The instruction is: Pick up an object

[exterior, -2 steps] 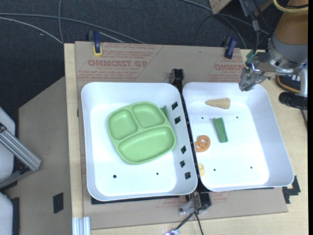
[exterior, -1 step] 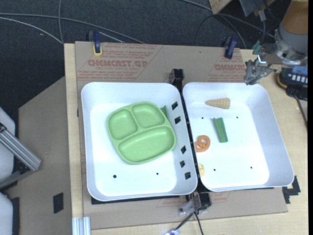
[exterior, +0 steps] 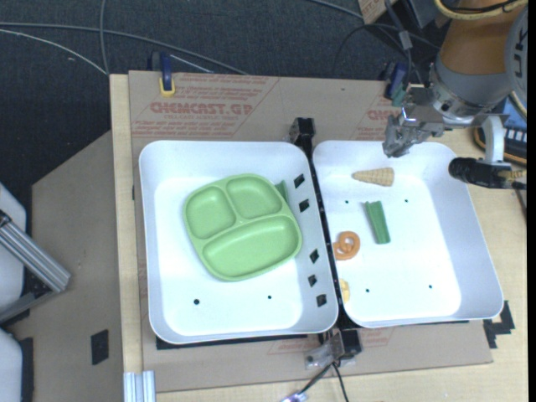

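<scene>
Two white bins side by side, gripper (exterior: 400, 145) hovering over right bin's (exterior: 469, 249) far edge, finger state perhaps shut but can't tell, cone (exterior: 373, 177) just near of it, green stick (exterior: 377, 222), orange ring (exterior: 347, 244) nearer, green divided plate (exterior: 242, 226) in left bin (exterior: 167, 249).

The brown board (exterior: 243, 99) under the bins bears red print, seemingly "CHEMCAST GP".

The grey KUKA arm with its orange band (exterior: 473, 44) reached in from the upper right of the camera view, its wrist angled down and to the left. The metal two-finger gripper (exterior: 402, 143) hung at the end of the wrist, pointing downward, with nothing seen between its tips. The arm's upper part ran out of the frame.
</scene>
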Robot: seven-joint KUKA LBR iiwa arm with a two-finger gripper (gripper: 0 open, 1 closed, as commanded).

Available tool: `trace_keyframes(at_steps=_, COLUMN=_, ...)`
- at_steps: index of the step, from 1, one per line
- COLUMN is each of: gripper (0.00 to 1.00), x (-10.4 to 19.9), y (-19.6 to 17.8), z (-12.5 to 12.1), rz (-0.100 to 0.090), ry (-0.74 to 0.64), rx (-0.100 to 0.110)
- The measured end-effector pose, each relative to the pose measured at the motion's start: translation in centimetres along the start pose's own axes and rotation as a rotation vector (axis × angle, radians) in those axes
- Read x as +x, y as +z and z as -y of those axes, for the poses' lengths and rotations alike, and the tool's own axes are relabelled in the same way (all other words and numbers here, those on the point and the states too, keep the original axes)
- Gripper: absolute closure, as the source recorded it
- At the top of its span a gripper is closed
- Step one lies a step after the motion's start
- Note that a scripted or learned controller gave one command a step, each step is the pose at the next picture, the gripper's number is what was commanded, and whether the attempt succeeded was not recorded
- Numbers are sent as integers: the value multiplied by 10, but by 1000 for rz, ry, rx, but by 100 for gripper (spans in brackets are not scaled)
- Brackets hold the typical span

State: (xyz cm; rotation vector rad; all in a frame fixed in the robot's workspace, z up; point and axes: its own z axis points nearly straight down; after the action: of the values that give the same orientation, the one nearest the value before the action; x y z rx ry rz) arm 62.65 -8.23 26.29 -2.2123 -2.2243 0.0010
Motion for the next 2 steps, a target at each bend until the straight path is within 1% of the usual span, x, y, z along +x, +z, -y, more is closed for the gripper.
trace_keyframes(at_steps=2, gripper=100, x=103, y=0, z=21, rz=0, ry=0, rx=0)
